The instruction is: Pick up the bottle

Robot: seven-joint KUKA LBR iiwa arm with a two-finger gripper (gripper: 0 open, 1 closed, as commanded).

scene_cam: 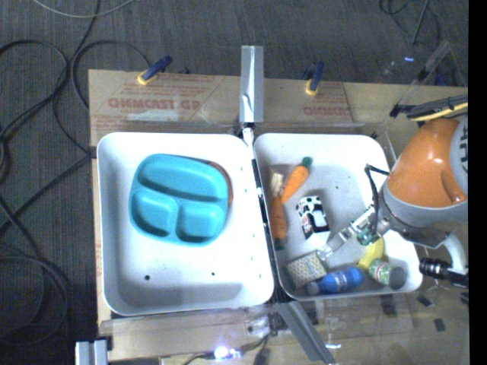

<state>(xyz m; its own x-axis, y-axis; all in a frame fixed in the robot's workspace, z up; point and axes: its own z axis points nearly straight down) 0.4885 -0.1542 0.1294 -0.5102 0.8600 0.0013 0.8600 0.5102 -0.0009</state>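
We see the hand [351, 233] low in the right bin [342, 147], lower right of frame; its grip state we cannot tell. Just below it lies the blue bottle [338, 280], beside a yellow-green item [378, 263]. Further up: carrot [294, 181], black-and-white toy [312, 215]. The left bin [114, 226] holds a blue tray [180, 198].

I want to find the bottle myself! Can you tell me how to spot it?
Look in the right bin, the one the grey and orange arm reaches over. Go to its front edge, where small things crowd together. The bottle lies on its side there, bright blue, between a speckled grey block and a yellow-and-green toy.
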